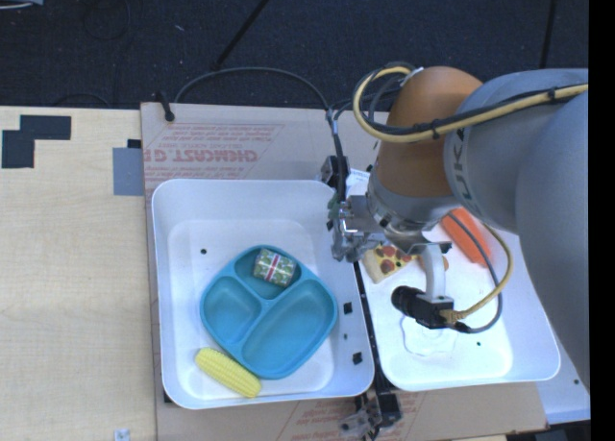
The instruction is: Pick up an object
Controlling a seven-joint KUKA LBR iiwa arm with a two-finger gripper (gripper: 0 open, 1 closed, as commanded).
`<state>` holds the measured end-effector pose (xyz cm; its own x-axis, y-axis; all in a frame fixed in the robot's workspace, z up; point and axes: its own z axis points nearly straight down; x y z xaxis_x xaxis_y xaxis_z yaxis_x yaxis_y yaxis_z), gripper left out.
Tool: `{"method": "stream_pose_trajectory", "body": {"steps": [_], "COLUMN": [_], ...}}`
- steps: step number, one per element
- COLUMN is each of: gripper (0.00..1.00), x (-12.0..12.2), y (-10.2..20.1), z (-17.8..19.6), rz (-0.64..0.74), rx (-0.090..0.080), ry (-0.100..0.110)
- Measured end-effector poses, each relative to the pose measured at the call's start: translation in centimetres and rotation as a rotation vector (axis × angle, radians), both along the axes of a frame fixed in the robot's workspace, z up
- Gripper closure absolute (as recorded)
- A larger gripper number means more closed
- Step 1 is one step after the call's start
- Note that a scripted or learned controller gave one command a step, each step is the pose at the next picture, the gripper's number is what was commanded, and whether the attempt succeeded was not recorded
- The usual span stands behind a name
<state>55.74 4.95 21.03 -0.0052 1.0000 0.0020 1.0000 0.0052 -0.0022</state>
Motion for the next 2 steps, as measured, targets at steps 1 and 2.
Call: {"method": "stream_pose_trajectory", "body": {"steps": [1, 2], "gripper": [1.0, 0.0], "x": [0.95, 0.89], "y": [4.7, 4.53], "z": [0.28, 0.26], "rz": [-0.001, -0.002], "rx": [0.0, -0.003], "ry": [0.001, 0.002]}}
